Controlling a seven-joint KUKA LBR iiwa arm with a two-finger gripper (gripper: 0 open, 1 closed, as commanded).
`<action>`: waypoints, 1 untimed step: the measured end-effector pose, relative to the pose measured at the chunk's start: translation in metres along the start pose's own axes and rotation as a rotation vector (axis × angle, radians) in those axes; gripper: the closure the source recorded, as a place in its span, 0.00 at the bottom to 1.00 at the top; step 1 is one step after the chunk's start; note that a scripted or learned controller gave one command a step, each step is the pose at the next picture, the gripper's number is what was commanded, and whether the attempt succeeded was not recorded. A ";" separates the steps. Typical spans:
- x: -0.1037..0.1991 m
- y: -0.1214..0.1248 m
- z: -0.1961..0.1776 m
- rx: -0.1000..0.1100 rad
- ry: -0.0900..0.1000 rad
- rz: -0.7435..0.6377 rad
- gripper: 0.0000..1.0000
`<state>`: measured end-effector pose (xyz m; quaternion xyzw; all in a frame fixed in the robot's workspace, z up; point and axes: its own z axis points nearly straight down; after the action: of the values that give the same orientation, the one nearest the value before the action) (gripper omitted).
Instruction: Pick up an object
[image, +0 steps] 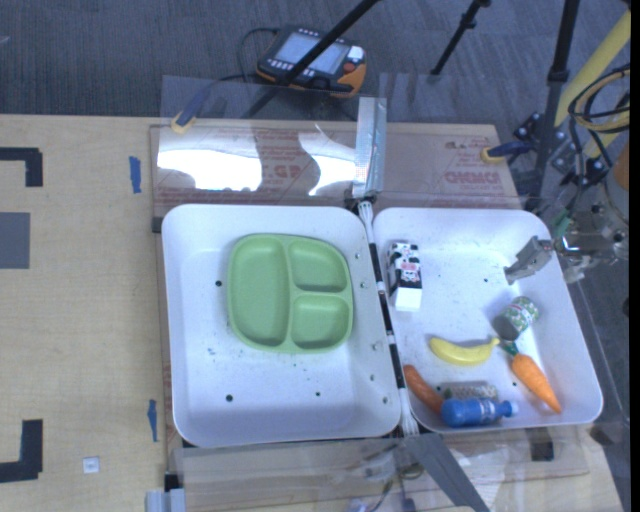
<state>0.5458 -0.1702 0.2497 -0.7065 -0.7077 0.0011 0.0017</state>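
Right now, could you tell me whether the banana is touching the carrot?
Apart. The camera view shows bare white bin floor between the banana and the carrot to its right.

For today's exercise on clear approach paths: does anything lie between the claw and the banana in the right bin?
Yes. The claw sits near the right bin's upper right side, and a small crumpled wrapper-like item lies roughly between it and the banana. The carrot lies just right of the banana, off that line.
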 end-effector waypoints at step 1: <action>0.020 -0.039 0.126 0.000 0.001 -0.149 0.00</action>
<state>0.5059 -0.1499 0.1234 -0.6517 -0.7585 0.0008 0.0022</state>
